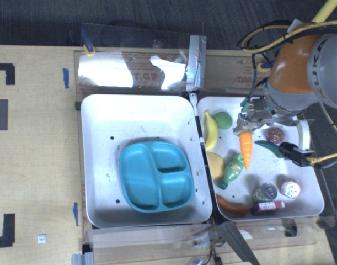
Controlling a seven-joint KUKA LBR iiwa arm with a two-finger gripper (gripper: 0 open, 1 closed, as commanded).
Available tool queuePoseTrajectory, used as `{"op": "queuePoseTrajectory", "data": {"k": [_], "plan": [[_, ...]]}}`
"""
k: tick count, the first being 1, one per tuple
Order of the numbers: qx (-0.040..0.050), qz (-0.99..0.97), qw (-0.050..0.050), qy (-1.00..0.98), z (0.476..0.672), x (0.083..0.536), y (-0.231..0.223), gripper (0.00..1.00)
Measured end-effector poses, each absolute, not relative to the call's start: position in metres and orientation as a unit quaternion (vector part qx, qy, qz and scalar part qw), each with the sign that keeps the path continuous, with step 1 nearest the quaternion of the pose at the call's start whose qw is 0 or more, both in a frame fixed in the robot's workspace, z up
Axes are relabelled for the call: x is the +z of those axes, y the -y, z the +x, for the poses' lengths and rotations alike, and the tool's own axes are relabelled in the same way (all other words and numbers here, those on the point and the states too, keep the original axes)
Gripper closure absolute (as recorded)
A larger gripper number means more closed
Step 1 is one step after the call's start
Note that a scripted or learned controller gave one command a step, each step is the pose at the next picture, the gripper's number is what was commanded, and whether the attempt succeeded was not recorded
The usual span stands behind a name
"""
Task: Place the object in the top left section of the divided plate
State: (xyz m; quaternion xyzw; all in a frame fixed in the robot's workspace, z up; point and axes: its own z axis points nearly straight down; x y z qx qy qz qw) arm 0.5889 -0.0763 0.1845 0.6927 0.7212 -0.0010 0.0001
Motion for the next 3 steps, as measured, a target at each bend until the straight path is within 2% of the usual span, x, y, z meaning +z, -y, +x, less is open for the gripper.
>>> {"op": "queuePoseTrajectory", "data": {"k": [1,3], "plan": [[0.0015,0.714,0.001,-0.700,0.578,0.213,0.015,1.00],[0.0008,0.689,0.001,-0.725,0.595,0.204,-0.109,1.00]]}}
